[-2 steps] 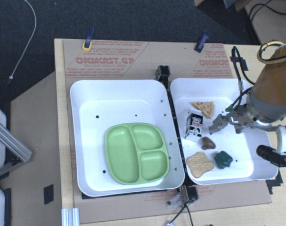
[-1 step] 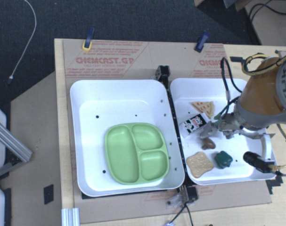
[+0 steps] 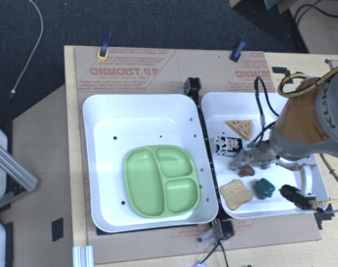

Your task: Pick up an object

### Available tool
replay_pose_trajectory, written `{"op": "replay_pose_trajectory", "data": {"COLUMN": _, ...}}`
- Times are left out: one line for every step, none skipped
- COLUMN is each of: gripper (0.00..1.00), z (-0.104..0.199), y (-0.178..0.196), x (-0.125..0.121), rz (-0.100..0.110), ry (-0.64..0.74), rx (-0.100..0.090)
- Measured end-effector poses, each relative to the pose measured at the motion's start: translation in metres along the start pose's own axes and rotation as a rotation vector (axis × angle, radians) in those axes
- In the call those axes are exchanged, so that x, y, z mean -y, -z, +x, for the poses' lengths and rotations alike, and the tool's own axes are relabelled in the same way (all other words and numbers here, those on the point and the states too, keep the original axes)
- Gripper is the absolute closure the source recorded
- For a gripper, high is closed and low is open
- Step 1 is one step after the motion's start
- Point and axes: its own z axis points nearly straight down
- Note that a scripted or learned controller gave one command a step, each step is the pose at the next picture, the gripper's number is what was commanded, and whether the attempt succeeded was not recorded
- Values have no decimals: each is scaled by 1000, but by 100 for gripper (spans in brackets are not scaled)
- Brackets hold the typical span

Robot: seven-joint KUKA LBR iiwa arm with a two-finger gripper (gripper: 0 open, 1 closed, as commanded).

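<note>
While the arm (image 3: 302,121) reaches in from the right, L bin (image 3: 102,149) holds a green tray (image 3: 160,179). R bin (image 3: 213,107) has toast (image 3: 236,193), wedge (image 3: 240,128), milk carton (image 3: 228,144), green toy (image 3: 263,188), brown bit (image 3: 246,171). Claw (image 3: 248,159) sits low just above brown bit; can't tell how far open or if gripping.
</note>
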Motion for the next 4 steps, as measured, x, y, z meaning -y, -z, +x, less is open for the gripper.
{"op": "replay_pose_trajectory", "data": {"gripper": 100, "z": 0, "y": 12, "x": -1, "rz": -5, "ry": 0, "rx": 1}}
{"op": "replay_pose_trajectory", "data": {"gripper": 100, "z": -3, "y": 75, "x": -2, "rz": -10, "ry": 2, "rx": 4}}
{"op": "replay_pose_trajectory", "data": {"gripper": 100, "z": -3, "y": 129, "x": -4, "rz": -11, "ry": 2, "rx": 4}}
{"op": "replay_pose_trajectory", "data": {"gripper": 100, "z": 54, "y": 121, "x": -15, "rz": -5, "ry": 7, "rx": 0}}
